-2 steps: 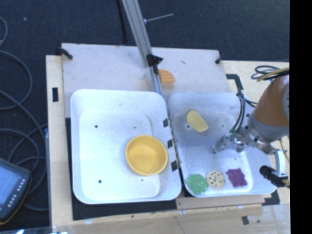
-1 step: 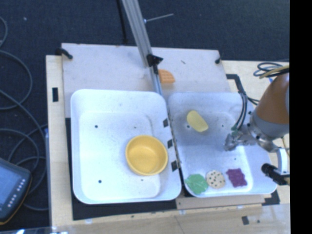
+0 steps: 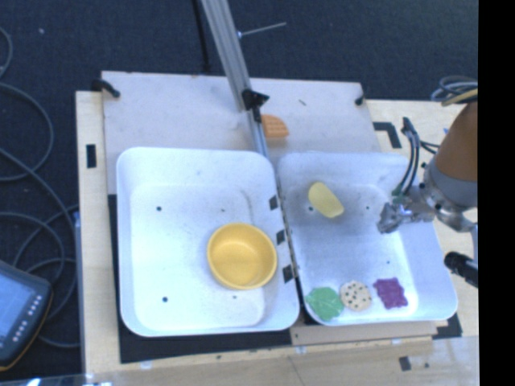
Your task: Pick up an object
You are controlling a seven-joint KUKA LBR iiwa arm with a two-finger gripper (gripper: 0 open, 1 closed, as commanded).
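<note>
I had the gripper [image 3: 392, 218] over the right bin [image 3: 418, 296], beside the yellow piece [image 3: 326, 200], presumably lining up a pick; its grasp I couldn't tell.

Bright, bluish, slightly soft picture

Arm [image 3: 459, 159] cut off at right edge; orange object [image 3: 274, 127] partly hidden behind metal post [image 3: 233, 55]; tablet [image 3: 20, 312] clipped at left.

Yellow bowl [image 3: 241, 255] (left bin [image 3: 145, 175])
</note>
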